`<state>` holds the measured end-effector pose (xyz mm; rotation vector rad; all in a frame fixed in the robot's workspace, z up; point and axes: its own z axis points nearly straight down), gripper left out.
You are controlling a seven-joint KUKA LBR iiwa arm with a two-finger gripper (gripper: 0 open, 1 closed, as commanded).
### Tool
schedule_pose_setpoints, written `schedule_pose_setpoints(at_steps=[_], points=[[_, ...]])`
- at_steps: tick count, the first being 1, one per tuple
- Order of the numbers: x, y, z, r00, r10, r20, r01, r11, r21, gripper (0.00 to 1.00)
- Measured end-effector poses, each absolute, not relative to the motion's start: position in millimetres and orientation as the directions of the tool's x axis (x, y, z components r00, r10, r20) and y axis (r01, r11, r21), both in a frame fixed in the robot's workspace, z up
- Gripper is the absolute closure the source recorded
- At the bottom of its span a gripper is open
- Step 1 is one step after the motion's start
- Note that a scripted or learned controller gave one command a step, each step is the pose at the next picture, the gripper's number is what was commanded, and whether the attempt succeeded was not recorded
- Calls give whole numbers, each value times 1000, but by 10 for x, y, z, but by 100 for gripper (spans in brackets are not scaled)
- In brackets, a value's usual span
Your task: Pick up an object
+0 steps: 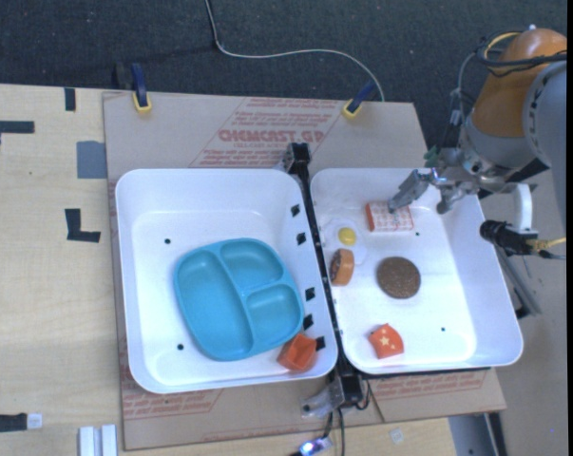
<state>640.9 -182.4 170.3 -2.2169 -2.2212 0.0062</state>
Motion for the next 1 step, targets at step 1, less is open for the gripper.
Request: schedule_pose_setpoints(at_steps=[1], points=[[6399, -1855, 1268, -1, 1000, -1, 1000, 1, -4, 0]])
